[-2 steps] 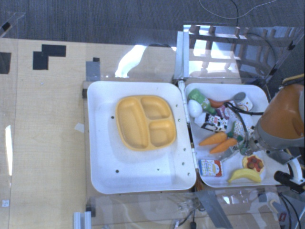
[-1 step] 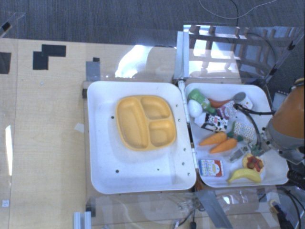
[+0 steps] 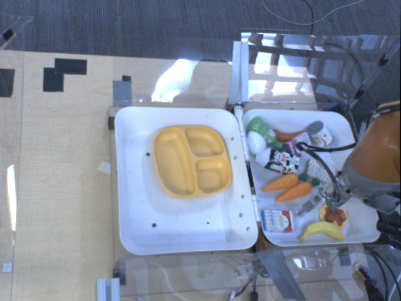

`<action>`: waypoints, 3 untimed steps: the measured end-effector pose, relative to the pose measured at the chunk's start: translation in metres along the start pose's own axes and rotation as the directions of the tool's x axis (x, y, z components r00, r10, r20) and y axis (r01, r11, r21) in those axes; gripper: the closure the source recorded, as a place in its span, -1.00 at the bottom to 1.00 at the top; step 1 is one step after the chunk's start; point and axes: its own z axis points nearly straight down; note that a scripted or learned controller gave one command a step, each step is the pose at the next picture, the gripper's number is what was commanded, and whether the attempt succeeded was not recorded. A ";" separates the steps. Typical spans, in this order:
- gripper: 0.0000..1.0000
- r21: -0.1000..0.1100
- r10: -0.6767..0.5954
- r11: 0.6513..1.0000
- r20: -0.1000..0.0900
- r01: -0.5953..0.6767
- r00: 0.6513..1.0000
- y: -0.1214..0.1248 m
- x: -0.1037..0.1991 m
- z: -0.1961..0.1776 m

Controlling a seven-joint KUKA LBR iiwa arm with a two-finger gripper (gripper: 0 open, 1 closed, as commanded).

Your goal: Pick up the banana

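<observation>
The yellow banana (image 3: 322,231) lies flat near the front edge of the right bin (image 3: 359,229), curved side down. Just behind it sits a small red and yellow toy (image 3: 333,215). My gripper (image 3: 336,196) hangs over the right side of this bin, a little behind and above the banana, below the grey arm with its orange band (image 3: 378,148). Nothing of the banana is between the gripper's parts. Black cables run from the wrist across the bin.
Crowding the right bin are two orange carrots (image 3: 287,186), a cow-patterned carton (image 3: 279,161), a white egg (image 3: 255,143), a green item (image 3: 260,128), a small box (image 3: 277,220) and a silvery piece (image 3: 309,204). In the left bin (image 3: 135,224) lies a yellow divided plate (image 3: 191,160).
</observation>
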 end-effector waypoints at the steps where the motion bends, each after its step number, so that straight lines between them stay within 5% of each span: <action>1: -1.00 0.001 -0.016 1.000 -0.005 0.016 1.000 -0.020 -0.027 0.001; 2: 1.00 -0.004 -0.017 1.000 -0.002 0.017 1.000 -0.017 -0.028 -0.012; 3: -1.00 -0.004 -0.016 1.000 -0.002 0.016 1.000 -0.017 -0.028 -0.011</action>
